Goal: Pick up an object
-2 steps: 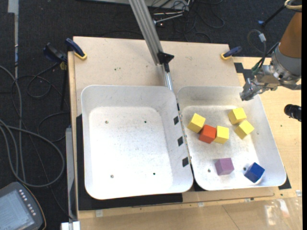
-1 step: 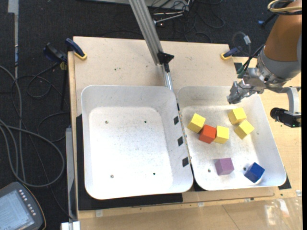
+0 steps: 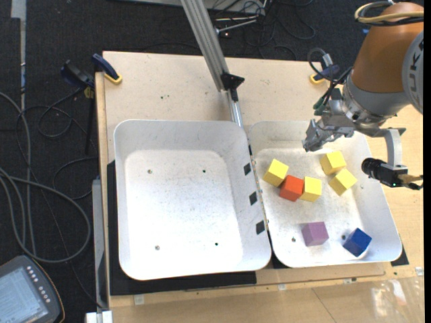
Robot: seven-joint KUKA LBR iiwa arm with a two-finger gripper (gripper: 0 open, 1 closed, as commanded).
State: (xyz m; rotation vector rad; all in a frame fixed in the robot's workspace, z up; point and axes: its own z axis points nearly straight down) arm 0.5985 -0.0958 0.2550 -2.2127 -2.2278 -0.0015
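Arm [image 3: 390,52] cut off at right edge. Jaws too dark/blurred to read. Tablet screen [image 3: 23,291] cropped at btm-left corner.

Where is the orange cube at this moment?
In the camera view, the orange cube lies in the right bin, near its middle, touching a yellow cube on its right, with another yellow cube at its upper left.

No text, label, brand, number or sign can be read on anything here.
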